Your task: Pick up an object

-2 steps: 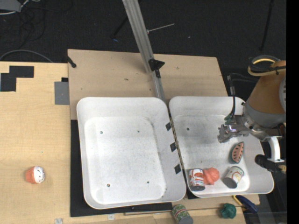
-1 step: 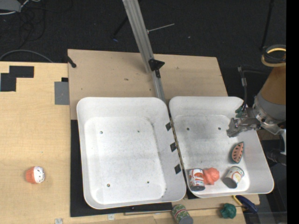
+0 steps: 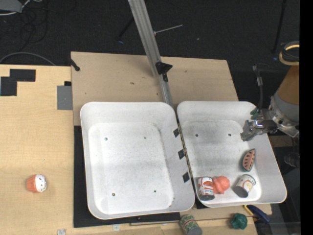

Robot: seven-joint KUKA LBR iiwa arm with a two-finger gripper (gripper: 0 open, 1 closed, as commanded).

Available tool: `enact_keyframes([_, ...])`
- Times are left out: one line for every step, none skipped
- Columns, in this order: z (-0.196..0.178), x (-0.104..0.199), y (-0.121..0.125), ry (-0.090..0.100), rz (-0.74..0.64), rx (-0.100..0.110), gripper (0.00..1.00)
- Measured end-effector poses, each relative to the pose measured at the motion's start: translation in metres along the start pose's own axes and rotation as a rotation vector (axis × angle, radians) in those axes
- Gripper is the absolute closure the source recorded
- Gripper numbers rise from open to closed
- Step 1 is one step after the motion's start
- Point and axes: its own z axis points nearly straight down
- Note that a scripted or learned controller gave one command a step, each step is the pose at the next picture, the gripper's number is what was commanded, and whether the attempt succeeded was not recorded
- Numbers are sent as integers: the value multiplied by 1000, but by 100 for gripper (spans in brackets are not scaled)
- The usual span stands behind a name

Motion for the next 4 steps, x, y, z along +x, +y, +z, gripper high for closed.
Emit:
enact_keyframes([8,55,12,3,-5,4,100])
enact_keyframes([-4,112,14,3,-5,2,100])
enact_keyframes([4,165,15,3,-4,5,100])
enact_keyframes([7,213,17,2,-3,5,100])
